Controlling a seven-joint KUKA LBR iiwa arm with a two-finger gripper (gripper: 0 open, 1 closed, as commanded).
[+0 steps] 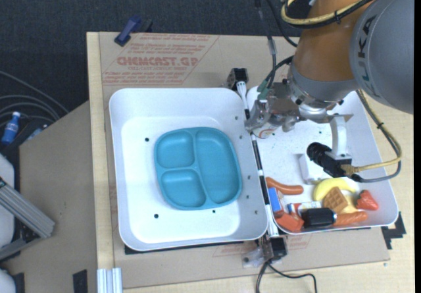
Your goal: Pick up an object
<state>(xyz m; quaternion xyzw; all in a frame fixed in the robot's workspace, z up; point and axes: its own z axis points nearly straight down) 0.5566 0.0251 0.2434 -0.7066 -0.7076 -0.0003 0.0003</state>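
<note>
My gripper (260, 120) hangs over the upper left corner of the right bin (368, 114), close to the wall between the two bins. Nothing shows in its grasp. The loose items lie heaped at the near end of that bin, well below the gripper: an orange sausage (284, 187), a yellow banana (327, 186), a tan waffle piece (335, 199), a red piece (368, 201), a black object (318, 218), an orange carrot-like piece (350, 218) and a small blue and white tube (275, 201).
The left bin (131, 120) holds a blue divided plate (196, 168) at its middle. A brown board (164, 58) lies under both bins, with a blue clip (128, 31) at its far edge. The grey and orange arm covers the right bin's far side.
</note>
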